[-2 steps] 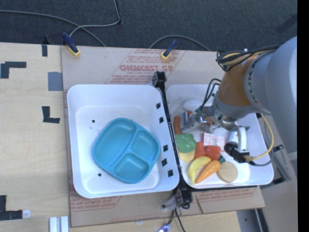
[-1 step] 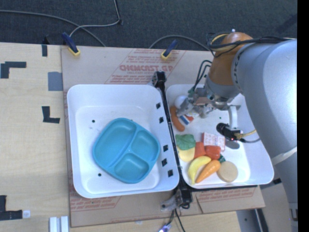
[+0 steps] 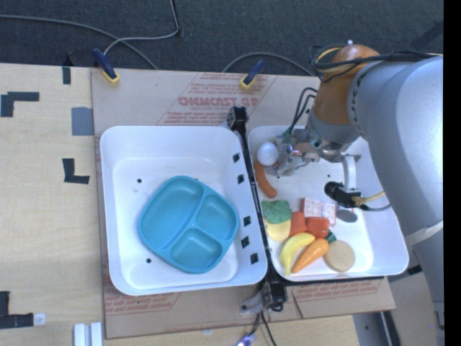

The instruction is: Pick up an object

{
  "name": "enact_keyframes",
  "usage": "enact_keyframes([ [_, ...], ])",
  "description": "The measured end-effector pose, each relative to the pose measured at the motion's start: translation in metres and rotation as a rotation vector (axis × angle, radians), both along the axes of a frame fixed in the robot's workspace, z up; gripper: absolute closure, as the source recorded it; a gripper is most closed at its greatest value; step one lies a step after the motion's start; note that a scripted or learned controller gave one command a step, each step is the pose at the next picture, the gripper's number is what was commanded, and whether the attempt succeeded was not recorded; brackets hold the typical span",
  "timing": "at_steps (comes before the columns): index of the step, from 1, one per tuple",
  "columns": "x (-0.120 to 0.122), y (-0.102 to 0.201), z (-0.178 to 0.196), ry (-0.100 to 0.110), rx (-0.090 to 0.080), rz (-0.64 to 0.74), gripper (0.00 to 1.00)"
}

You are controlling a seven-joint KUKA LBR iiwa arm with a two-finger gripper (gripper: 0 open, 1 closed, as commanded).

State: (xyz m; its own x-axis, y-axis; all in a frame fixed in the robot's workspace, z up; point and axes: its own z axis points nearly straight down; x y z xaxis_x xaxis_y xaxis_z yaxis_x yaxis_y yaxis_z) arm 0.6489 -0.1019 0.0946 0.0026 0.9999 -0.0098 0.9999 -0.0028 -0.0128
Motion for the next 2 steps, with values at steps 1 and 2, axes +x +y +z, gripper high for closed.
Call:
enact_keyframes([
  [1, 0.0, 0.0, 0.0, 0.0, 0.0, 0.0, 0.0],
  [2, -0.057, 0.001, -0.005, -0.026, -0.004, -0.003, 0.0],
])
